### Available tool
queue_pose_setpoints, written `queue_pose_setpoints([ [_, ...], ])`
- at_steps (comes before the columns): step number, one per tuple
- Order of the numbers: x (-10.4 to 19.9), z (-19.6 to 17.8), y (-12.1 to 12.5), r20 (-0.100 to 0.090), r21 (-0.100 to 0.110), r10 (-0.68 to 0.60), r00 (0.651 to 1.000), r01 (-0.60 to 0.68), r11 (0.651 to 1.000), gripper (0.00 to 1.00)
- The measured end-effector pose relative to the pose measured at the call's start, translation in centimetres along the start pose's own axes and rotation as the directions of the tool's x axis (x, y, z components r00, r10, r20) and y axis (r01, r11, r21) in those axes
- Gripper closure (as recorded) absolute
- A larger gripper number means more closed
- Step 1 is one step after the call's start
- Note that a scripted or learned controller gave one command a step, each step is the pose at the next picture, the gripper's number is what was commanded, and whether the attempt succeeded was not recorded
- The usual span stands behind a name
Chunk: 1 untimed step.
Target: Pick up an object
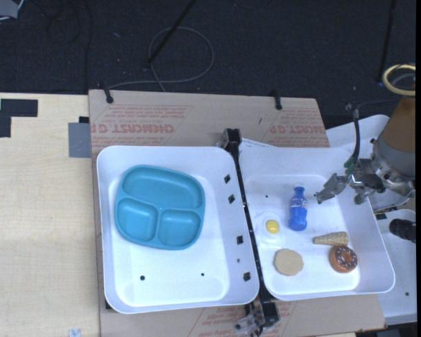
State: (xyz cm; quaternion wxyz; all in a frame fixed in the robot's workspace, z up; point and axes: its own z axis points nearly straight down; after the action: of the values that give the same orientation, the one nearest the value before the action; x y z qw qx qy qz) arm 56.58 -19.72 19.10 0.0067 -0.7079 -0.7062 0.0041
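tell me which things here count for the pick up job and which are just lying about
For the job:
claw, at the right bin's far right
blue bottle
yellow ball
cookie
cone
donut

Just lying about:
blue tray in the left bin
cardboard under both bins
cables on the dark floor

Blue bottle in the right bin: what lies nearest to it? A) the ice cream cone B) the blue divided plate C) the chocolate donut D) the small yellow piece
D: the blue bottle stands upright in the right bin with the small yellow piece just off its lower left, closer than the cone or the donut.
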Motion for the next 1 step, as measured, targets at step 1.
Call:
queue_pose_setpoints([
  [1,-0.02,-0.74,0.29,0.002,-0.012,-0.002,1.0,0.002,1.0,0.0],
])
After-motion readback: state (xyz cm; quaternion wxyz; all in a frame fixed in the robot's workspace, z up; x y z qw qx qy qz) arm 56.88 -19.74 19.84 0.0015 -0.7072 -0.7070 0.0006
